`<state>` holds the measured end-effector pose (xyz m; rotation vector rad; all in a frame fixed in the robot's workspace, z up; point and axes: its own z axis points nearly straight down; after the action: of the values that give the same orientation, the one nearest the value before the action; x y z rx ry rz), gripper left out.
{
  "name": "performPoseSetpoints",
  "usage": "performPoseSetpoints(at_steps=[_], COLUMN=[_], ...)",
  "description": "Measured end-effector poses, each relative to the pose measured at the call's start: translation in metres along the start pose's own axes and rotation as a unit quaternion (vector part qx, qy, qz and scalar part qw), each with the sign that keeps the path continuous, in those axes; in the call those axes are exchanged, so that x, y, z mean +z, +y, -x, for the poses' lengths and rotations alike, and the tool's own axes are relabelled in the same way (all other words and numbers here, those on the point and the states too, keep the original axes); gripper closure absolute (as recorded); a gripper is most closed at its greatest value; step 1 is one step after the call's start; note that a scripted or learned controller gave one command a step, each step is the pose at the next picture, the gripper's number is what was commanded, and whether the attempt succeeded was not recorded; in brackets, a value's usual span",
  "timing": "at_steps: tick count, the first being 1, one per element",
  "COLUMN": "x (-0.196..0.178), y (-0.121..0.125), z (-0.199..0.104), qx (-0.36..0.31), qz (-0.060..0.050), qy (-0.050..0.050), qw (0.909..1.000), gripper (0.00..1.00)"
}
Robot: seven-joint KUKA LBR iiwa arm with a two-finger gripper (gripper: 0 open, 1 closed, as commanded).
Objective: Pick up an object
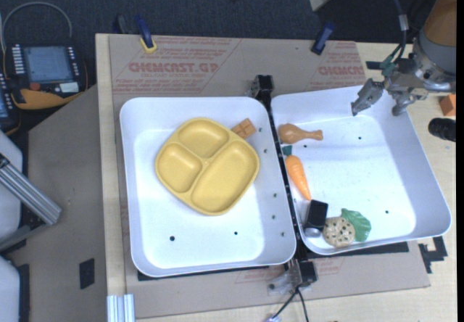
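Still approach step: gripper hung over right bin rear edge, fingers spread, nothing held.
Next move needs descent w/ centring on drumstick or carrot.

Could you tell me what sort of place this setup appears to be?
Probably a robotics lab test bench: two white bins clamped on a cardboard-covered table, toy food such as a carrot, a gripper over the right bin, and a teach pendant nearby.
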<state>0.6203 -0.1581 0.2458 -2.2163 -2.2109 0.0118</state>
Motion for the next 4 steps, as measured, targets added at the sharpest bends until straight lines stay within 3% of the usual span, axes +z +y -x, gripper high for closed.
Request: performPoseSetpoints(at_steps=[1, 4], x=[-0.007, 0.14], y=[0.002, -0.016], z=[0.0, 0.004], qx=[-0.001, -0.001], qz=[0.006, 0.004], qy=[-0.001, -0.001], qw=[1.0, 1.0], gripper=[0.0, 0.0])
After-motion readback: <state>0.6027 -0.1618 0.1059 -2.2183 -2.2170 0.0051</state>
